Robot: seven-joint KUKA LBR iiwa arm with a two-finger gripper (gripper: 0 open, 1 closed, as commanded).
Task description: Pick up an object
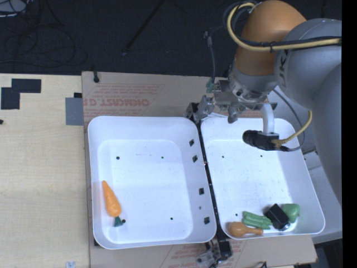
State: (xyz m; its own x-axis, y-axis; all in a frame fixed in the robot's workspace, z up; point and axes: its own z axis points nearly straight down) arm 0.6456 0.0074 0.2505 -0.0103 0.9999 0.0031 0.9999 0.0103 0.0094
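Objects for picking lie in both bins, and you find most of them nearest you, along the front edge of the right bin. A tan pear-shaped piece sits at that bin's front rim. Just behind it lies a green pod-like piece, and beside that a small black block leans against a green rounded piece in the front right corner. These four sit close together, the black block touching the green pieces on either side.

Look across to the left bin and you see an orange carrot near its front left corner, lying lengthwise with its dark green stalk end toward the front wall.

Farther back, the gripper hangs over the rear rim where the two bins meet, well apart from every object. You cannot tell from this angle how it is set, and nothing shows in its grasp. Above it rises the grey arm with its orange band, reaching in from the right. A brown cardboard sheet lies under the bins at the back.
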